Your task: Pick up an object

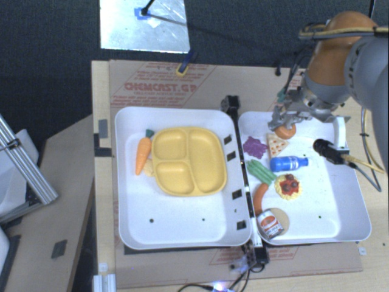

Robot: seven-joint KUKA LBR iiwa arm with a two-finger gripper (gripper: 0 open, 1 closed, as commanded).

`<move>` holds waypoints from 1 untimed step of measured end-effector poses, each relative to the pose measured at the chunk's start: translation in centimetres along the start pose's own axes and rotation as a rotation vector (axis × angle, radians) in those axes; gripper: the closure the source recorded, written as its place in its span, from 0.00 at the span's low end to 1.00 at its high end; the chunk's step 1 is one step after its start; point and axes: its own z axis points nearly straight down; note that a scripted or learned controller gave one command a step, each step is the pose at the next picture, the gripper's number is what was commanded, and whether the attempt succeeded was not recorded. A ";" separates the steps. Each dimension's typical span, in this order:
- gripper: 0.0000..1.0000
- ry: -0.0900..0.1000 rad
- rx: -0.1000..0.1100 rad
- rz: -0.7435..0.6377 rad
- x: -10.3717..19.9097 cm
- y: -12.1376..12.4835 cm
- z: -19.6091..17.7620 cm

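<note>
Orange toy (pixel 284 130) sits under the tool (pixel 285 119) at the far end of the right bin (pixel 346 205), touching a pizza slice (pixel 277 145); can't tell whether it's pinched. Yellow tray (pixel 185 161) and carrot (pixel 142 154) lie in left bin (pixel 130 181).

Arm (pixel 358 53) cut off by right and top edges; upper links out of frame. Gripper (pixel 284 121) sits over an orange item (pixel 285 130) at far end of right bin (pixel 349 205), covering item's top; can't tell grip or what the item is. Pale thing (pixel 148 170) under carrot (pixel 142 154), mostly hidden by yellow tray (pixel 185 161). Can (pixel 270 224) label too small to read. Metal frame (pixel 21 163) cut by left edge.
</note>
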 end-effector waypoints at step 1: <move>1.00 0.000 0.001 -0.003 0.0 0.2 -4.3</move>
